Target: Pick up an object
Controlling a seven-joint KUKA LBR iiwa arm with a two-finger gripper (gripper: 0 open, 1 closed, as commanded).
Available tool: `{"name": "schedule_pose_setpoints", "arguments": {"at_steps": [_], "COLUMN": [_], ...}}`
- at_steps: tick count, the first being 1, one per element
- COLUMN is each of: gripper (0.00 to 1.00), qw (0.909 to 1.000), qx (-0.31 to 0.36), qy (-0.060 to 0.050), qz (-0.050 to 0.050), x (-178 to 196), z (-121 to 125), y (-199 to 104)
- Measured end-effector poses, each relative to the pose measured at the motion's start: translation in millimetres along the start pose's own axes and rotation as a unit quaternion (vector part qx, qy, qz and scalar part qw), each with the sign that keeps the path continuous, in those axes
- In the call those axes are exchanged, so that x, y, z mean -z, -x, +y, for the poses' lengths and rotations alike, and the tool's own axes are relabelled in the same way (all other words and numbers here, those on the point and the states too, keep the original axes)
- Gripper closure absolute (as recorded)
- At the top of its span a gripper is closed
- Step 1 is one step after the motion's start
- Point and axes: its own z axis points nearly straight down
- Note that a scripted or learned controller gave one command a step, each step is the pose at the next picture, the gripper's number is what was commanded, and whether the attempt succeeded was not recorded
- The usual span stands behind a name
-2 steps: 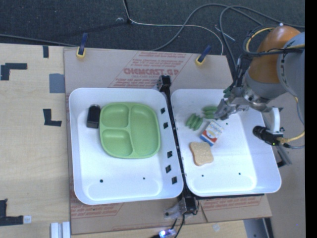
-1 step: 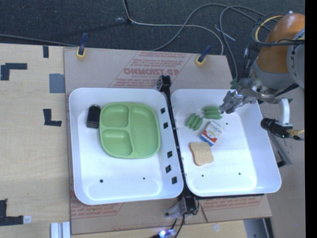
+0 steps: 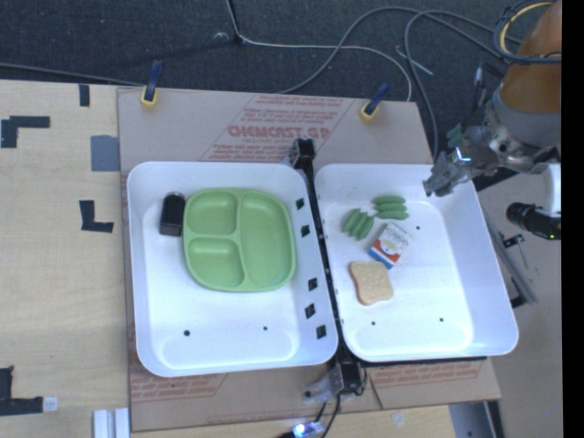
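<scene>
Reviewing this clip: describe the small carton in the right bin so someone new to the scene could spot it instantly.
Start at the right bin, the white one nearer the arm. Near its middle, three items cluster: green pea pods above and a tan bread slice below. The carton lies between them, the only white item, boxy with red and blue print.

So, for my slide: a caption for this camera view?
Gripper over right bin's far edge; peas, toast, carton inside.

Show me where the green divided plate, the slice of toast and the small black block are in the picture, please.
green divided plate (image 3: 240, 240), camera view, on the ridge where its compartments meet.
slice of toast (image 3: 371, 283), camera view, on the middle of its top face.
small black block (image 3: 172, 214), camera view, on its top face.
</scene>
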Motion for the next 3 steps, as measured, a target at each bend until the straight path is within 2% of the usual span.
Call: {"name": "schedule_pose_setpoints", "arguments": {"at_steps": [1,3], "gripper": [1.0,1.0], "qw": [1.0,1.0], "qx": [0.002,0.002], "qy": [-0.002,-0.003], "qz": [0.001,0.001], "x": [-3.2,-8.3], "z": [-8.4,-45.9], "y": [-54.6,-168.3]}}
